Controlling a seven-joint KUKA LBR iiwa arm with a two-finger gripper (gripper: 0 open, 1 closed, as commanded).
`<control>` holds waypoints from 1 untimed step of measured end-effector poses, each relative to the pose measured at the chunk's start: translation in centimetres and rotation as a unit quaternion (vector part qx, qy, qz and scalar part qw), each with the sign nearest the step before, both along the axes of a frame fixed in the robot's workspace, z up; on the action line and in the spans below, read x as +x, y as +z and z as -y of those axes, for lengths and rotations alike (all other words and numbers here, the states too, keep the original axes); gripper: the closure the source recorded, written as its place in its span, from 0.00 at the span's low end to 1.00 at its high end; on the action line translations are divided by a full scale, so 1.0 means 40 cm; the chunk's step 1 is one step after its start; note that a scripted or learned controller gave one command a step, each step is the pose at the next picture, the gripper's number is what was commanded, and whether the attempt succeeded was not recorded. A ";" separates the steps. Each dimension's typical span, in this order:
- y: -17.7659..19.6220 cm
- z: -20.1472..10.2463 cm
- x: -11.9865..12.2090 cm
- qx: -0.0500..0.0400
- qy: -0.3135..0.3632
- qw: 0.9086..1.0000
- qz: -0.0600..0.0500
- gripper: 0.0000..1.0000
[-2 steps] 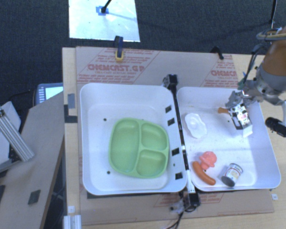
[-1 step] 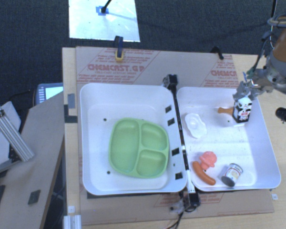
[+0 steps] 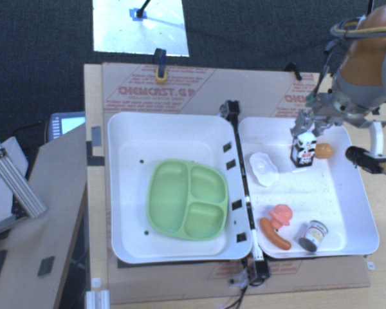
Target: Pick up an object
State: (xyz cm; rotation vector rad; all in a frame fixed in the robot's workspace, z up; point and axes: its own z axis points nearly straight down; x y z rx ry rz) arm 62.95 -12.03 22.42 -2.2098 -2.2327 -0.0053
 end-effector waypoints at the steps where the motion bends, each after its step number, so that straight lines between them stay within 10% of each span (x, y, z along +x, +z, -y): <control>1: -0.020 -0.140 -0.001 0.000 0.000 1.000 -0.001 1.00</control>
